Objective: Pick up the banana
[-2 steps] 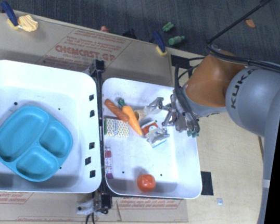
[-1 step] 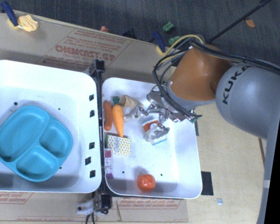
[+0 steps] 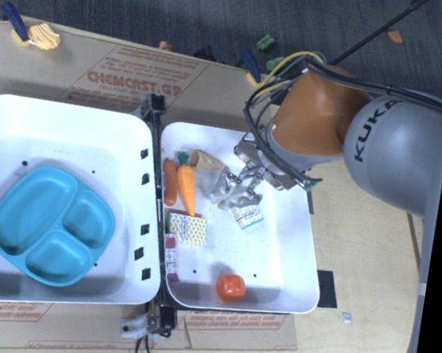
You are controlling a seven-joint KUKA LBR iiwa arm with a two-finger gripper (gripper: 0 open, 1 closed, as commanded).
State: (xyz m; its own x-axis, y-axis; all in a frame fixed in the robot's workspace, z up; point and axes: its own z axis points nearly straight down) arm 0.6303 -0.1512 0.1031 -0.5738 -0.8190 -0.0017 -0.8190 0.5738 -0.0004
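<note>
Tool (image 3: 239,193) in right bin (image 3: 297,250), banana unclear

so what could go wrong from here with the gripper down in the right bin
1. No clear banana is visible, so the gripper may close on the wrong thing.
2. It hangs in the right bin near a small packet, which it could grab or nudge.
3. The carrot and sausage lie close by and could be knocked.

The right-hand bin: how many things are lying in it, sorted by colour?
Orange: 2, both carrots
Red: 1, a tomato
Tan: 1, a cone-shaped piece
Yellow-and-white check: 1, a small packet
Blue-and-white: 1, a small wrapper
Total: 6
</note>
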